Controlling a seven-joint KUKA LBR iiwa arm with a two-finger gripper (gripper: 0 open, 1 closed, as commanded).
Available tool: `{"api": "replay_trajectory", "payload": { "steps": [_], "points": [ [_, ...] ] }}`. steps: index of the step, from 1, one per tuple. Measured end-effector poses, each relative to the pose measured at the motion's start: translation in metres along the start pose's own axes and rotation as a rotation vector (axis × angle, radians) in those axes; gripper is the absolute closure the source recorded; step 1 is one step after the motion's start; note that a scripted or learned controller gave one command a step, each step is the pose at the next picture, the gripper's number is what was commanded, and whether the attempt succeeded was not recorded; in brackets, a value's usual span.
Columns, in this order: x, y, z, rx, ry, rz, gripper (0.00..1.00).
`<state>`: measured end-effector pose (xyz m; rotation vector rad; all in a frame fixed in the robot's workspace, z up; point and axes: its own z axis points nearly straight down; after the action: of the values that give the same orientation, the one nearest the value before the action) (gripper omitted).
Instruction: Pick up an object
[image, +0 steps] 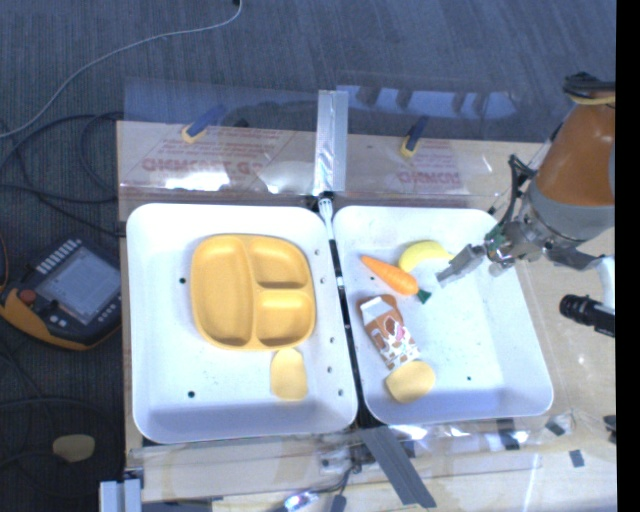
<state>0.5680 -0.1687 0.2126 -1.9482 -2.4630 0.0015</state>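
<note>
The step in hand is judged to be the approach, with nothing yet lifted; the gripper (452, 268) is seen over the right bin (520, 340), reached in across that bin's right wall, and nothing is seen between its tips. Whether the gripper is spread or closed cannot be told from this slant; it appears as one slim grey shape against the white floor.

The nearest things are taken to be the likely targets; a pale yellow lemon-like object (422, 254) lies near the bin's back wall, just beside the gripper tip and toward the left; an orange carrot (390, 275) lies slantwise just in front of it, its green end (424, 296) near the tip of the gripper. Which of the two is aimed at cannot be decided; the tip sits between them and to their right.

Further toward the front wall a small printed carton (392, 334) is laid lengthwise, and a yellow rounded piece (411, 380) touches its near end; both lie well apart from the gripper.

In the left bin (160, 330) a yellow divided tray (252, 290) is set near the middle, and a small pale yellow piece (288, 374) lies just at the tray's front edge.

The next move is judged to call for a short shift toward the chosen thing, a descent to the bin floor, and a closing around it; the rounded lemon may roll and the carrot may slide, so a centred grip is wanted.
</note>
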Motion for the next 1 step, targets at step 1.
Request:
{"api": "replay_trajectory", "payload": {
  "steps": [1],
  "points": [
    [0.0533,0.0654,0.0399,0.0,0.0,-0.028,0.0]
  ]
}}
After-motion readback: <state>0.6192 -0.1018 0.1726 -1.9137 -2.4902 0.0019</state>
